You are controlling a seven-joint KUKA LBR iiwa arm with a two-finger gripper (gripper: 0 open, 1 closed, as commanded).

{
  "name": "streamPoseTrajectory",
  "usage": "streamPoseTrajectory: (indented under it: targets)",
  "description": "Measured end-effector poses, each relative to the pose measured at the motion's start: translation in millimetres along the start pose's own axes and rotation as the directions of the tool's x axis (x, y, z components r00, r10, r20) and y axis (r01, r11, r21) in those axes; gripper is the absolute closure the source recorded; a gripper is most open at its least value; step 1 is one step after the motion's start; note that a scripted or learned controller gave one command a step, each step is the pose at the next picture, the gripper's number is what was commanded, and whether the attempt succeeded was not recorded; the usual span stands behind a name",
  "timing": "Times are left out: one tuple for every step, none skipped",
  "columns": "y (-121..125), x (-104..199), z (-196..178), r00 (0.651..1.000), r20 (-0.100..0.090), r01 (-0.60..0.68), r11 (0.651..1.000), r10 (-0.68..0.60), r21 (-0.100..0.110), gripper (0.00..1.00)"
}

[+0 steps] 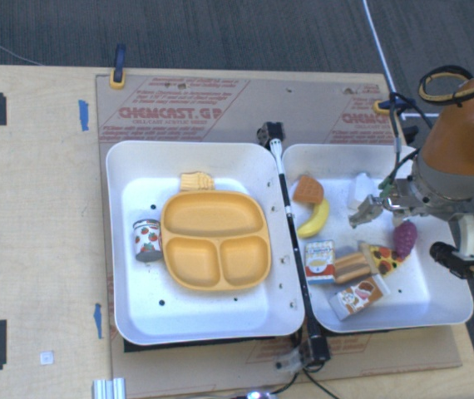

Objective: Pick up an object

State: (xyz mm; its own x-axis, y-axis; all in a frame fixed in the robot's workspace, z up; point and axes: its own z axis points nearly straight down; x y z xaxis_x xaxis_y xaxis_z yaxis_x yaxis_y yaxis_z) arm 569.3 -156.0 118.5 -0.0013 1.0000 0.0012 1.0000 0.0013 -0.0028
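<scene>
My gripper [370, 209] hangs over the right bin [445, 306], near its middle, on the grey arm with the orange band [461, 140]. Just below and to its right lies a purple bunch of grapes [404, 238]. A pizza slice [381, 258] and a hot dog [352, 266] lie below it. Left of it are a banana [314, 219] and a brown cookie [308, 189]. A small carton [320, 260] and a snack box [358, 298] lie toward the front. A white crumpled item [362, 188] sits just above the gripper.
The left bin [125, 306] holds a yellow divided plate [216, 239], a small can [146, 239] at its left, and a yellow toy piece [196, 180] behind it. A black clamp [270, 133] sits at the bins' shared wall. Cables run along the right side.
</scene>
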Motion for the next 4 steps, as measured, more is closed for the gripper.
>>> streamPoseTrajectory:
  targets:
    - [-12, 50, 29, 1.000, 0.007, -0.003, 1.000, 0.003, -0.012, 0.00]
    - [-43, 53, 29, 1.000, 0.006, -0.001, 1.000, 0.001, -0.020, 0.00]
    - [-84, 59, 29, 1.000, 0.008, -0.001, 1.000, 0.001, -0.024, 0.00]
    - [-82, 54, 18, 1.000, 0.018, -0.005, 0.999, 0.006, -0.032, 1.00]
